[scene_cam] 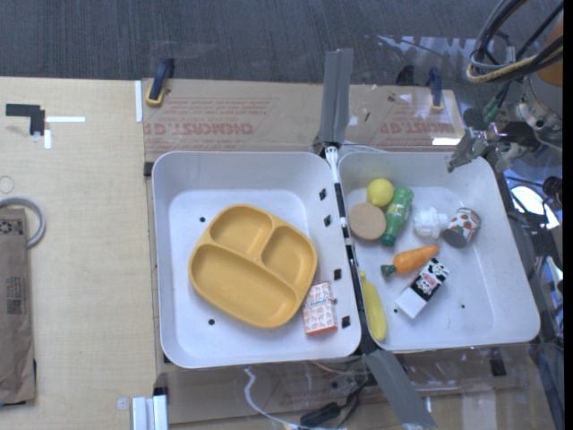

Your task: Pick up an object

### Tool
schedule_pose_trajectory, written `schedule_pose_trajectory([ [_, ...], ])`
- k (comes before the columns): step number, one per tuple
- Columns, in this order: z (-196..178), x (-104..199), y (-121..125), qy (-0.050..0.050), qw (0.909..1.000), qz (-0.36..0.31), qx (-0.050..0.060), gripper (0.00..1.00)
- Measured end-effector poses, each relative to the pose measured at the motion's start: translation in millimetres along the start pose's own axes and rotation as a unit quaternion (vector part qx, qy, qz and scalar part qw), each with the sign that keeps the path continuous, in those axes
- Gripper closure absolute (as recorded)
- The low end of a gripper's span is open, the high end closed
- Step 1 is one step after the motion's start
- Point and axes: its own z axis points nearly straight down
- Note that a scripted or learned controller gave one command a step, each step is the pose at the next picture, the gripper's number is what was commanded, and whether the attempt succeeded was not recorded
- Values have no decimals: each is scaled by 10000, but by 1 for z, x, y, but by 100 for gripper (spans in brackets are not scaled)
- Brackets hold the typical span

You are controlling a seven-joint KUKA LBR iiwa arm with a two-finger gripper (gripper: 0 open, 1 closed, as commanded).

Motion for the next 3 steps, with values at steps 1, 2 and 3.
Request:
schedule_pose_trajectory([
  [1, 119, 38, 9, -2, 9998, -190, 12, 0],
  [2, 168, 80, 3, -3, 9931, -1174, -5, 0],
  [3, 159, 78, 4, -9, 9933, -1155, -11, 100],
])
